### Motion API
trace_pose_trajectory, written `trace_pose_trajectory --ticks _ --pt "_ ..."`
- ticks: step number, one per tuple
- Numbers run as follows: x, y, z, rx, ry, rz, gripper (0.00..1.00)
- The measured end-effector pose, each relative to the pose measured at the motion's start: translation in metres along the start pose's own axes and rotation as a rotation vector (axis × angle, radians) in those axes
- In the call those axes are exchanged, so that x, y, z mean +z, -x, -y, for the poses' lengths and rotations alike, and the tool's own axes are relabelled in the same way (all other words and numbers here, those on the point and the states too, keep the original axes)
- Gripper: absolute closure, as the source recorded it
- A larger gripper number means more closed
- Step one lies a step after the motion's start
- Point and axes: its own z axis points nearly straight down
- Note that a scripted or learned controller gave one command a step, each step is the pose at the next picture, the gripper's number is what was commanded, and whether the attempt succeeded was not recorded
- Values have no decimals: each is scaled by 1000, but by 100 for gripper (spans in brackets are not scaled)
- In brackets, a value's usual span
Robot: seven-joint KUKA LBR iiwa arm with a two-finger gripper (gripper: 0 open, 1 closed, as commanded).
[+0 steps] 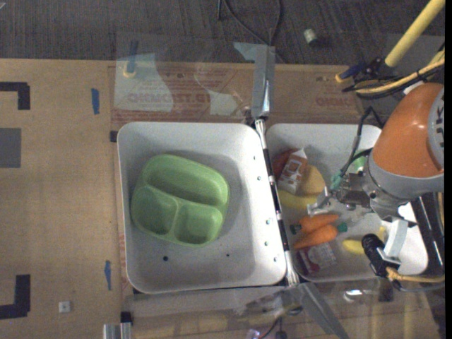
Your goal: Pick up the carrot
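Two shallow white plastic bins sit side by side on the brown cardboard-covered bench (pixel 56 210), the left bin (pixel 141 260) filling the middle of the frame and the right bin (pixel 321 134) lying toward the right edge. In the left bin rests a light green plastic plate with three compartments (pixel 181 198), set a little left of that bin's centre and turned at a slant. The right bin is crowded: the orange carrot with a small green end (pixel 316 236) lies in its lower left part, pointing roughly left to right, just beside a second similar orange piece (pixel 319 222) directly above it. Higher up, near the bin's upper left, stand a small white and orange carton (pixel 292 172) and a rounded yellow item (pixel 308 182) touching it. The grey arm with its orange band (pixel 406 143) reaches in from the right, and its metal jaws (pixel 344 195) hang over the middle of the right bin, just above and right of the carrot. They look spread apart with nothing between them, though the blur there leaves this somewhat uncertain.
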Motion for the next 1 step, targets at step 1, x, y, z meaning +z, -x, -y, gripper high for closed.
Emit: trace_pose_trajectory --ticks 1 --pt "84 13 -5 -38 17 -1 0"
